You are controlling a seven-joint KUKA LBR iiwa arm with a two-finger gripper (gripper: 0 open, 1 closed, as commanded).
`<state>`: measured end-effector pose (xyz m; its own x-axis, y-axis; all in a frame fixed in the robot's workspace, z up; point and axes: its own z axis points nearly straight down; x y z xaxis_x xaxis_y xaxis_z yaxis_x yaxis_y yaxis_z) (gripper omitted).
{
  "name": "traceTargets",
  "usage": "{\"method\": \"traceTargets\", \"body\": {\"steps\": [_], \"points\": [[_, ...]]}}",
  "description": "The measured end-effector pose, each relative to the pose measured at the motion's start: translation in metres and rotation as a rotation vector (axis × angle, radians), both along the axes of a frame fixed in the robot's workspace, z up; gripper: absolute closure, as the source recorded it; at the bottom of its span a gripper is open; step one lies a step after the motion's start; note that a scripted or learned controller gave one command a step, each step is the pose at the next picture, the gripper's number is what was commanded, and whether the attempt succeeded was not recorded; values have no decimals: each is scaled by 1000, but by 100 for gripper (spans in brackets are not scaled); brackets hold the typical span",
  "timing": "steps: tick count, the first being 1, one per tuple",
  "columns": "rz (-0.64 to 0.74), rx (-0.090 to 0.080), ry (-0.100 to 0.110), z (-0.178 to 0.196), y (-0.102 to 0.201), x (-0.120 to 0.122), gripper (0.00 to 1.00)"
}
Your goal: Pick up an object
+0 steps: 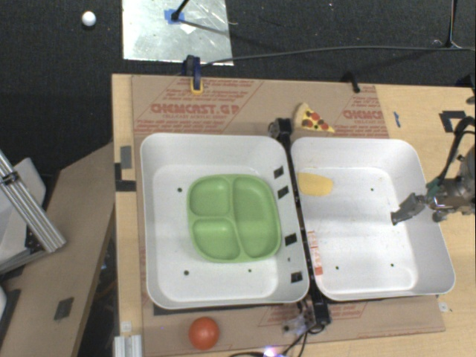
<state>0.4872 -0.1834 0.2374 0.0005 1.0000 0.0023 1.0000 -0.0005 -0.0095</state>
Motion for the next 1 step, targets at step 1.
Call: {"method": "traceTargets", "body": {"steps": [1], "points": [[4,-3,-11,6,0,3,0]]}}
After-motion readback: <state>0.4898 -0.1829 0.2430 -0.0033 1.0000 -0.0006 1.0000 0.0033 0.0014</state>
